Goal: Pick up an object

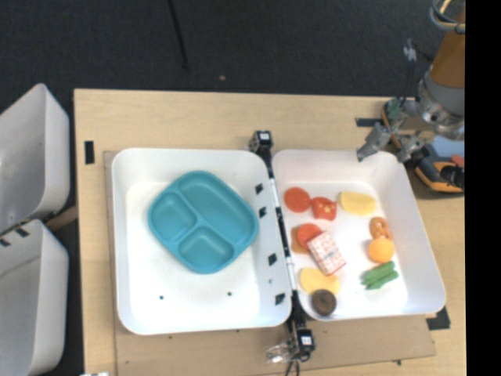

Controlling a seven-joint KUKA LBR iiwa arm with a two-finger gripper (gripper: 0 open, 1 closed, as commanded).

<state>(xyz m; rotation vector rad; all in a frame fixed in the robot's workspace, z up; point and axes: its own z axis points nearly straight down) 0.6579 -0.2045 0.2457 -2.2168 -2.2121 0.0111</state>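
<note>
Leftmost on the surface (94, 116): the left bin (125, 304), carrying a teal divided tray (203, 221) turned at a slant, well apart from any toy food. Across the black-clipped seam between the two: the right bin (423, 288), with every candidate for the pick. Nearest the seam, a red round slice (297, 200) and a red tomato-like piece (324, 207); below those, a red piece (304, 234) partly under a small red-and-white carton (326, 254), tilted, long axis running upper left to lower right. Lower still, a yellow piece (316, 279) touching a brown round piece (322, 302) by the near rim. Further right, a pale yellow lemon-like piece (357, 203), then a small orange ring-shaped piece (379, 226) just above an orange ball (381, 251), and a green bean-like piece (380, 276), long axis roughly left to right with a slight tilt.

Far right, above that bin's upper right corner: the jaws (389, 139), seemingly spread apart and holding nothing, hanging over the rim rather than over any item. All objects therefore down and to the left of the jaws. Closest along that line: the lemon-like piece, probably the easiest first target; a descent straight down from this spot likely to meet rim, not food.
</note>
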